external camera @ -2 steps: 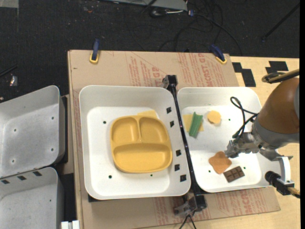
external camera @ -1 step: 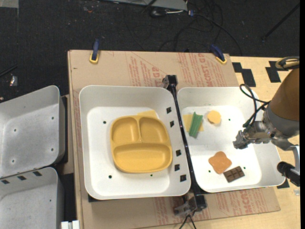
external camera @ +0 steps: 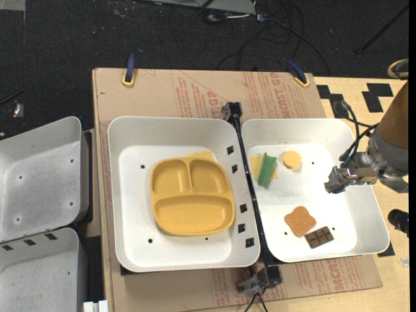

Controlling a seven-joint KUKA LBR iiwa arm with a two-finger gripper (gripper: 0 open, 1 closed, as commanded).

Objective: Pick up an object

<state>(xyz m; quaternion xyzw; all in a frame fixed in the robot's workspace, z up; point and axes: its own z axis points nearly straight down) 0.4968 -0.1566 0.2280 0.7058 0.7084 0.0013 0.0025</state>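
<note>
The right bin (external camera: 279,135) holds a green stick-shaped piece (external camera: 266,169) lying on a pale yellow piece, a round orange-yellow piece (external camera: 292,160), a flat brown toast-like piece (external camera: 300,220) and a small dark brown block (external camera: 318,237). My gripper (external camera: 333,184) hangs over the right side of that bin, to the right of the round piece and above the brown piece. Nothing shows between its tips. The left bin (external camera: 130,142) holds a yellow divided tray (external camera: 192,196).
Both bins rest on a cardboard sheet (external camera: 175,90) held by blue and yellow clamps (external camera: 129,69). A black divider (external camera: 246,187) runs between the bins. Grey metal panels (external camera: 39,174) lie at the left. Cables cross the dark floor behind.
</note>
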